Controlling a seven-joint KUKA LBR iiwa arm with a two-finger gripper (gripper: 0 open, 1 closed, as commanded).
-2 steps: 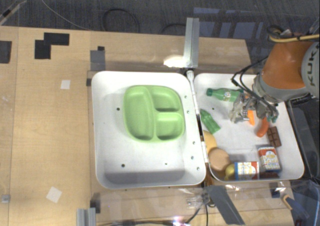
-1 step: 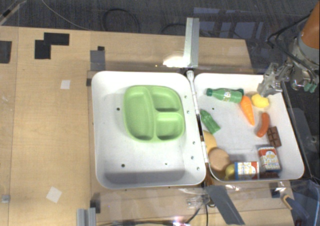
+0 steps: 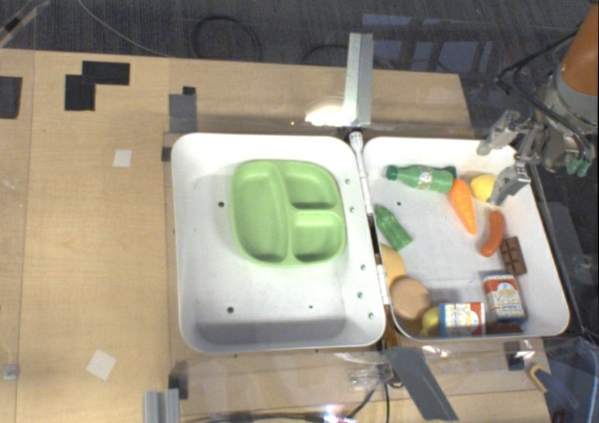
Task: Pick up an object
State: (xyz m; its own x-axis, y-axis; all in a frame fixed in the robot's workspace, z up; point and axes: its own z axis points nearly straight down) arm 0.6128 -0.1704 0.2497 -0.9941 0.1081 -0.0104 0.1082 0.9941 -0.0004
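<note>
While a green tray (image 3: 285,211) lies in the left bin (image 3: 201,253), the pickable things are crowded in the right bin (image 3: 543,267): a green bottle (image 3: 421,177), a carrot (image 3: 462,205), a lemon (image 3: 481,188). The gripper (image 3: 506,160) is seen at the far right, fingers spread, nothing held. A descent there could be spoiled by the carrot touching the lemon, so one is likely nudged away
</note>
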